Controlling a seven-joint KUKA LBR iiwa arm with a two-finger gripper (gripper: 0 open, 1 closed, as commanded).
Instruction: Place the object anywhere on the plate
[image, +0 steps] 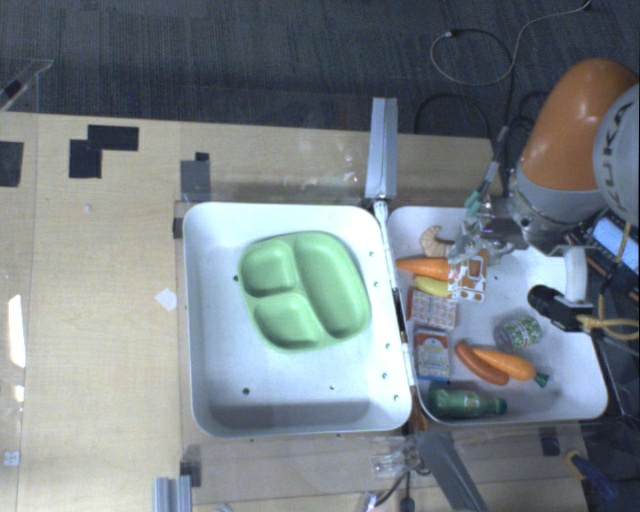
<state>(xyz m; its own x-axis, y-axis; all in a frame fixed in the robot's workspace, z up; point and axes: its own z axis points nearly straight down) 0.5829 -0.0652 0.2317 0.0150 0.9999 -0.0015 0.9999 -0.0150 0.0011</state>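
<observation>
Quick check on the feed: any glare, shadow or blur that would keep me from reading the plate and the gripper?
Camera view: the green plate is evenly lit and readable, with a soft shadow on the left bin floor below it; the gripper is small and blurry over the cluttered right bin, so its fingers cannot be read; faint sheen marks the bench at far left.

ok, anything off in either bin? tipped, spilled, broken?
Nothing broken or spilled. The green plate sits flat in the left bin, turned a little askew to its walls. In the right bin the green bottle lies on its side and the carrots and packets lie loosely jumbled, apparently normal picking stock.
</observation>
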